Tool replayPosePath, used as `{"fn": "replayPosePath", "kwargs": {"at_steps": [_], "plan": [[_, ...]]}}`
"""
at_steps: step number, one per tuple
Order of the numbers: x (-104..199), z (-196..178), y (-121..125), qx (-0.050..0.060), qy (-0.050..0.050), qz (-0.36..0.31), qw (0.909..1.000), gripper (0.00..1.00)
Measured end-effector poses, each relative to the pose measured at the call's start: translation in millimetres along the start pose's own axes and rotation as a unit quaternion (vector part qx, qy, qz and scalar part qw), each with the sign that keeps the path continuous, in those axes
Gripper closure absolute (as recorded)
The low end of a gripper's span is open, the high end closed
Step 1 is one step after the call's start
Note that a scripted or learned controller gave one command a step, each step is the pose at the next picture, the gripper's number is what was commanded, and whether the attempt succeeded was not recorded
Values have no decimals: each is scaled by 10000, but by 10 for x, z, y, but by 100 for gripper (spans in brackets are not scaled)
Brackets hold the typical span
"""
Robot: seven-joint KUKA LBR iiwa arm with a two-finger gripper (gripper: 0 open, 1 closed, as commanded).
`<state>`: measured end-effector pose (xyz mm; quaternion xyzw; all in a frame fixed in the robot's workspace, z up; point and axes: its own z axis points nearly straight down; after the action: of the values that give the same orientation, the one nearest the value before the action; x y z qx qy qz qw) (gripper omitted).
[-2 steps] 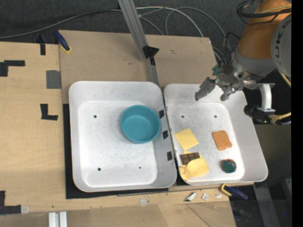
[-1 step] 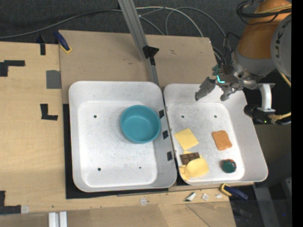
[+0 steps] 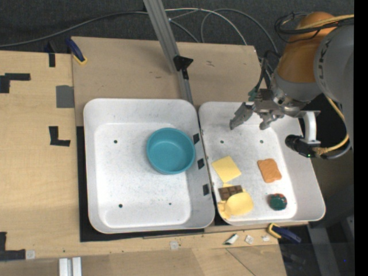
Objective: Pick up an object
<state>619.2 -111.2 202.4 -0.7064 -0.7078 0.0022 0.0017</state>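
My gripper [image 3: 250, 124] hangs over the back of the right bin [image 3: 299, 211], its two fingers spread open with nothing between them. In front of it lie a flat yellow square [image 3: 226, 169], an orange-brown sponge-like piece [image 3: 269, 169], a small dark green object [image 3: 278, 201], and a yellow rounded object [image 3: 238, 204] beside a small brown block [image 3: 229, 192]. All of these rest on the bin floor, well apart from the fingers.
The left bin [image 3: 109, 154] holds a blue bowl [image 3: 169, 150] near its right side. A grey metal pole [image 3: 167, 33] slants down to the gap between the bins. Cables [image 3: 218, 22] run behind the bench.
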Motion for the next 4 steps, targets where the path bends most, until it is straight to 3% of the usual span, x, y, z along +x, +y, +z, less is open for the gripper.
{"fn": "replayPosePath", "kwargs": {"at_steps": [2, 3, 4], "plan": [[101, 1151, -34, -4, -1, -2, 10000, 0], [110, 1022, -26, -12, 6, -7, 10000, 100], [48, 409, -27, -51, -2, 6, 10000, 100]]}}
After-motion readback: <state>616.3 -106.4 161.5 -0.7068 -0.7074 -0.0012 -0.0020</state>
